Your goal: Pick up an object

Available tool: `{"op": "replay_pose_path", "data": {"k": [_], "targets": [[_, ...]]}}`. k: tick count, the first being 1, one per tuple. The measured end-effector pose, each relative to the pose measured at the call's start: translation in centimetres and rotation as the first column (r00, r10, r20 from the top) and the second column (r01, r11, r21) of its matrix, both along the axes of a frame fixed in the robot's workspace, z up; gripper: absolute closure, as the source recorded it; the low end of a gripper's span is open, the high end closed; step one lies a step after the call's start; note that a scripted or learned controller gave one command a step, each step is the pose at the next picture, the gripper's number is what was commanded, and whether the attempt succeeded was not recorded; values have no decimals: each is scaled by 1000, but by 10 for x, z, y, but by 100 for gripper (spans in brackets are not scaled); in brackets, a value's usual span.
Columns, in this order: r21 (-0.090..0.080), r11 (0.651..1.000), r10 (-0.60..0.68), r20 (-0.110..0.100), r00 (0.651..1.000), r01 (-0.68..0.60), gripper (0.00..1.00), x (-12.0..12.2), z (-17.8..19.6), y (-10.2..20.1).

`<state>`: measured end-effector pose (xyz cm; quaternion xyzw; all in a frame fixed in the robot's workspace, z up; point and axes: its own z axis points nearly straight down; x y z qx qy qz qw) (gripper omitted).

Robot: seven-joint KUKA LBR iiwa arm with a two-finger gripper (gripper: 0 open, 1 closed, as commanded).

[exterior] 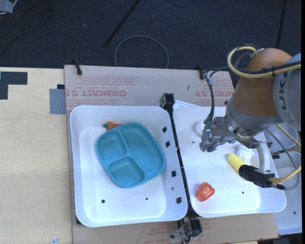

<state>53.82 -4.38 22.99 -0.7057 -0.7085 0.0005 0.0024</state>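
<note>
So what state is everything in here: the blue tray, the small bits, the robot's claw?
Blue tray: flat, right side up in the left bin, compartments empty.
Orange thing: mostly hidden behind the tray.
Red thing: loose in the right bin, touched by nothing.
Yellow thing: loose, partly covered.
Gripper: low over the right bin, apart from the red thing.

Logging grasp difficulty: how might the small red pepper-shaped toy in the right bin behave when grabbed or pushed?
The red pepper toy looks rounded, so it may roll when nudged. Small, so probably light; likely slides on the smooth bin.
</note>
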Motion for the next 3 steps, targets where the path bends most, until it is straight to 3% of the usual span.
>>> {"op": "replay_pose_path", "data": {"k": [3], "targets": [[-1, 1000, -1, 1, 1000, 1, 100, 41, 0, 150]]}}
